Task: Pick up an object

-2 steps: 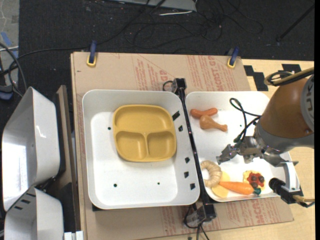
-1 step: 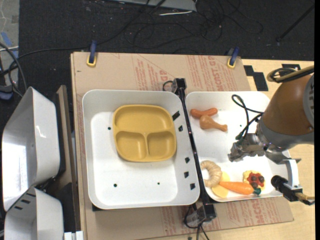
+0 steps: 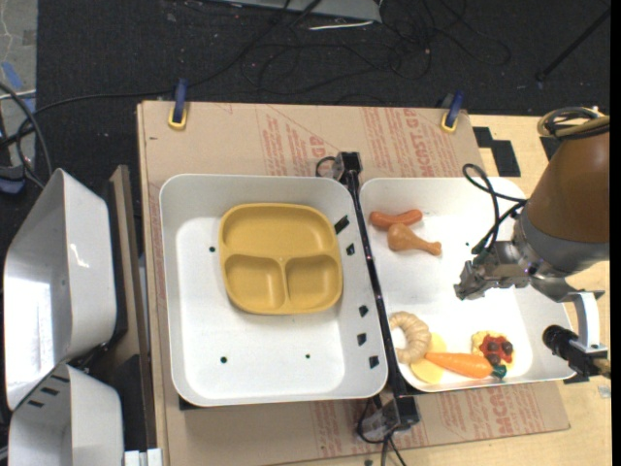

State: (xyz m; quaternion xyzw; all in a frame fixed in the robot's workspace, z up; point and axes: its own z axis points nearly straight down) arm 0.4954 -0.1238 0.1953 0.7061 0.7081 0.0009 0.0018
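The right bin (image 3: 441,197) holds toy food. An orange sausage (image 3: 395,218) and a tan chicken drumstick (image 3: 412,243) lie near its far left. A beige shrimp-like piece (image 3: 410,334), a yellow slice (image 3: 431,367), an orange carrot (image 3: 458,363) and a small red and yellow piece (image 3: 494,347) sit along its near edge. My gripper (image 3: 475,280) hangs over the right middle of this bin, to the right of the drumstick and above the carrot, with nothing seen between its fingers.
The left bin (image 3: 194,357) carries a yellow three-compartment plate (image 3: 281,257). A black divider with clips (image 3: 367,270) runs between the bins. The arm's orange-brown body (image 3: 577,197) covers the right bin's right side. White containers (image 3: 53,280) stand left of the bench.
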